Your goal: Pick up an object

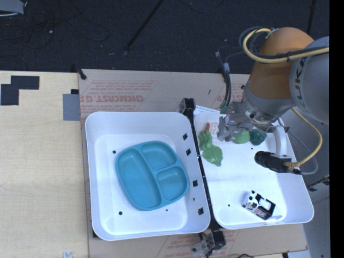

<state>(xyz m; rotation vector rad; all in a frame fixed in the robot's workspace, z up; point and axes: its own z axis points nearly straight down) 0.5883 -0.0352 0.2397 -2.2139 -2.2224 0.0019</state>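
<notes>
Your claw (pixel 230 130) sits low at the back of the right bin (pixel 293 211), just beside the green toys (pixel 210 148). I cannot tell its state; the pick looks unfinished, nothing visibly lifted.

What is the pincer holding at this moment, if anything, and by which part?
It cannot be told. The pincer is low in the right bin next to a green-teal object, but the view does not settle whether that object sits between its tips.

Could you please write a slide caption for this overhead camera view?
Gripper low in the right bin near green objects; blue divided plate in the left bin.
</notes>
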